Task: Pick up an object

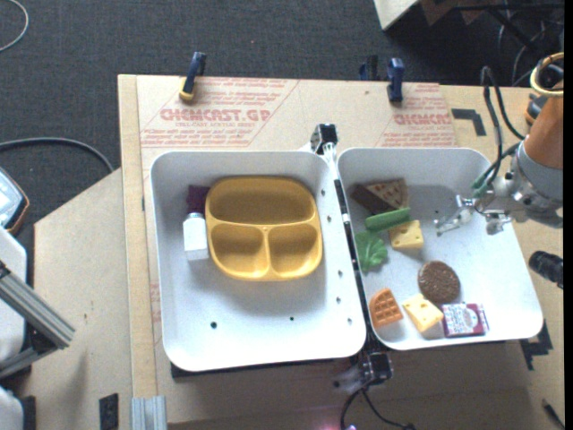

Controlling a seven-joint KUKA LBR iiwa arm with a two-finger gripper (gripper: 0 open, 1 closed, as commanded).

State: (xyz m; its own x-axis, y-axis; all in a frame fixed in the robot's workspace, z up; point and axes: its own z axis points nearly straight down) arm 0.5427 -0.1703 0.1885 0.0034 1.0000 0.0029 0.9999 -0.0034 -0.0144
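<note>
My gripper hangs over the right bin, near its upper right part, above bare white floor; my fingers stand apart with nothing between them, though they are small and a little blurred here, so I judge their spread only roughly. Below and to my left in this bin lie a brown wedge, a green pod, a yellow cheese piece, a leafy green piece, a round brown patty, an orange waffle, a second yellow block and a red-and-white packet. The left bin holds a yellow divided tray, with a small white bottle touching its left edge and a dark purple thing just above the bottle.
</note>
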